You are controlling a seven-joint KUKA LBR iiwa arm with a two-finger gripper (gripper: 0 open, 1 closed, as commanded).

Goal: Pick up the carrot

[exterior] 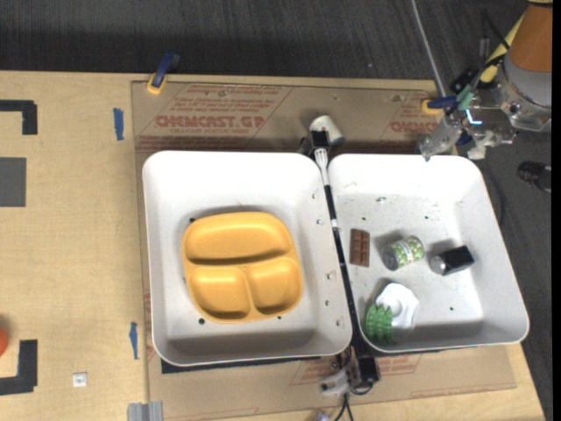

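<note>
A brown cardboard sheet [263, 103] lies under the right white bin [465, 178] and runs out well to its left. The sheet carries red print reading "CHEMCAST. GP" with smaller lines too fine to read. A blue-and-yellow clamp [162, 70] grips the sheet's far left corner.

The left white bin [166, 235] touches the right white bin along a black seam and holds a yellow plastic tray with three compartments [238, 264].

Inside the right white bin, a small brown ridged bar [359, 246] lies near its left wall. A green-and-white round jar [403, 253] lies on its side at the bin's middle. A white piece with a green bushy end [389, 310] sits toward the near wall, and a black block [453, 259] lies toward the right wall.

Where the carrot is cannot be told.

The grey arm [526, 95], with its orange band [533, 29], reaches in above the right white bin's far right corner. It is tilted down and leftward, with the gripper [451, 140] hanging over that bin's far rim. Whether the gripper is released or clenched cannot be told.
</note>
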